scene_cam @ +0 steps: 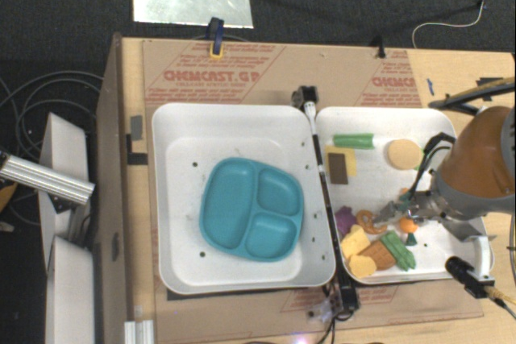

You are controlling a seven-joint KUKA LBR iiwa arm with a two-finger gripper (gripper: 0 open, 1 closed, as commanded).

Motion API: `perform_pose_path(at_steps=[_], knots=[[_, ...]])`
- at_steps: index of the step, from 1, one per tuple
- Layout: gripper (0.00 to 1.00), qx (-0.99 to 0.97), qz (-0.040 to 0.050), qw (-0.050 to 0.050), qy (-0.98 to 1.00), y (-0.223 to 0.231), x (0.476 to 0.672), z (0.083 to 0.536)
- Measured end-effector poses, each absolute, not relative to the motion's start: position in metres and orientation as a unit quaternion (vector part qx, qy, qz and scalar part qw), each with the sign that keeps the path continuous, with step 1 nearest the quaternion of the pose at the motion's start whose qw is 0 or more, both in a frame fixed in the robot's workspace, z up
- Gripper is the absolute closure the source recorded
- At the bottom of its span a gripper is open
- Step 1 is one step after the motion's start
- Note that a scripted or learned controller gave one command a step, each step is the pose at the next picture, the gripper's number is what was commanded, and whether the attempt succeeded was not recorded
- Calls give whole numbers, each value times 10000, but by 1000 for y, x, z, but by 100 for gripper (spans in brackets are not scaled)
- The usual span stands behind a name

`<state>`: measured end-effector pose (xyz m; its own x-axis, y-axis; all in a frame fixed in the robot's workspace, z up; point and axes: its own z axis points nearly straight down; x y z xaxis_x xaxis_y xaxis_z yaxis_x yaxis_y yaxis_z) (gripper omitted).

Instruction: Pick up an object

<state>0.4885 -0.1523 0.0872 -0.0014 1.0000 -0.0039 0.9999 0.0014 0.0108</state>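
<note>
Here the pincer (401, 209) hangs low over the right bin (439, 123), near that bin's front edge, above a cluster of small toy foods: a pretzel (365, 219), a purple piece (345, 217), a yellow piece (353, 241), a green piece (398, 248) and a small orange piece (408, 226); whether it is open or closed I cannot tell. Toward the bin's far edge lie a green stick (353, 141), a round tan biscuit (402, 153) and a brown block (339, 167). The left bin (173, 133) holds a teal divided plate (251, 208) at its middle.
</note>
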Motion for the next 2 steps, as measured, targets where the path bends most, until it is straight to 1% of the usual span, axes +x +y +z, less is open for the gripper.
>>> perform_pose_path(at_steps=[1,2], knots=[[100,7063,30,32,7079,-153,490,97],[100,7035,41,61,7107,-133,574,173]])
